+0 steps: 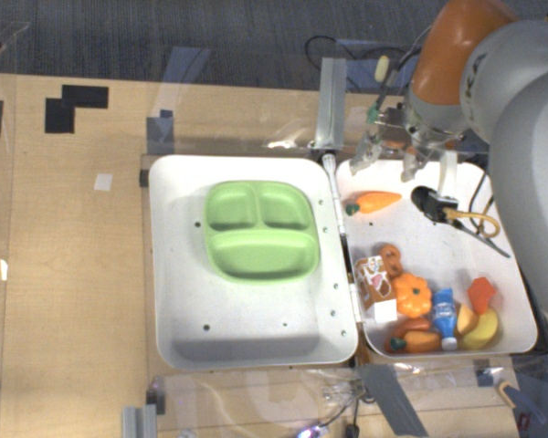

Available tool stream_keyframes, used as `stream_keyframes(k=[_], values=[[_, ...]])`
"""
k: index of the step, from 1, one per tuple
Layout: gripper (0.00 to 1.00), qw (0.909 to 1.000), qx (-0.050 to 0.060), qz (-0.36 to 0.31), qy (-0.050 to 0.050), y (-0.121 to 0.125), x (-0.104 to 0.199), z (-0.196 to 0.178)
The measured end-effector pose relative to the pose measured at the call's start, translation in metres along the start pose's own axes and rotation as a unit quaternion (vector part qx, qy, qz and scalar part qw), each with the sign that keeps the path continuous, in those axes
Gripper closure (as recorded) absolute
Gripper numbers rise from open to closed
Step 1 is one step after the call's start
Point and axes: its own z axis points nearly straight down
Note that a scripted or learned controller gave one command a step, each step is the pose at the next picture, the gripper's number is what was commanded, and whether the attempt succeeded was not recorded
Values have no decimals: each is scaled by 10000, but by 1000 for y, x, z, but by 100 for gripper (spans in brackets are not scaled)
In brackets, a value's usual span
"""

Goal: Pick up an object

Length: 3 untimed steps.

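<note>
White bins (178, 336), two, are sitting side by side. One green tray (259, 228), one carrot (376, 202). Tool (388, 156) is hovering open, gripping nothing.

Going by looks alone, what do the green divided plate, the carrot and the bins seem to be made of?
Green divided plate: likely matte plastic; uniform colour, soft moulded compartment edges.
Carrot: probably toy plastic; flat even orange, smooth skin.
Bins: apparently white plastic or coated sheet, slightly satin; rounded corners, faint sheen. The look leaves it open.

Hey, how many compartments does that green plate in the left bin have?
3. The green divided plate has two small compartments side by side along its far edge, one at far left and one at far right, and one wide compartment across the near side.
</note>
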Motion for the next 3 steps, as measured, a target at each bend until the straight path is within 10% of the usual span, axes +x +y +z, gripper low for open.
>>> stream_keyframes(k=[1, 2, 3], values=[[0, 9991, 15, 414, -3, -3, 15, -20], [0, 9970, 21, -778, 1, -64, -27, 3], [0, 9936, 21, -1127, 5, -73, 26, 2]])
